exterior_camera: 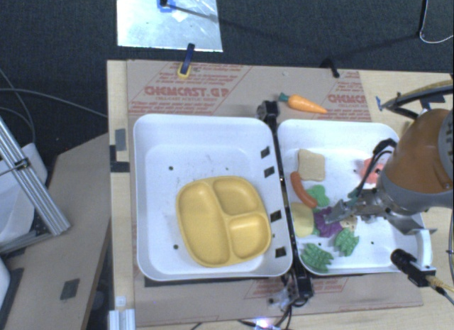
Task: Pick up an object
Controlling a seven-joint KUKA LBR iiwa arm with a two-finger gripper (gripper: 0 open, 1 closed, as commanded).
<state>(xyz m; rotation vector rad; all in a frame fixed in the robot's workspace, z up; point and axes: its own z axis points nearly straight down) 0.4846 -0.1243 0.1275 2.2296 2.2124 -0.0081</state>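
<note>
My gripper (pixel 339 213) reaches in from the right and hangs low over the right bin (pixel 340 137). Its fingers are right over a purple toy (pixel 326 221), touching or nearly touching it. I cannot tell whether the toy is between them. Around it lie a red sausage-like piece (pixel 303 190), a green piece (pixel 318 195), a pale yellow piece (pixel 303 219), two green leafy pieces (pixel 316 255) (pixel 347 241) and a beige bread slice (pixel 311 165). A red-orange object (pixel 369 168) shows partly behind the arm.
The left bin (pixel 163 144) holds a yellow divided plate (pixel 223 220). An orange carrot (pixel 305 103) lies on the cardboard behind the bins. A blue and yellow tool (pixel 186 61) lies at the back left. The arm's grey and orange body (pixel 422 172) covers the right bin's right side.
</note>
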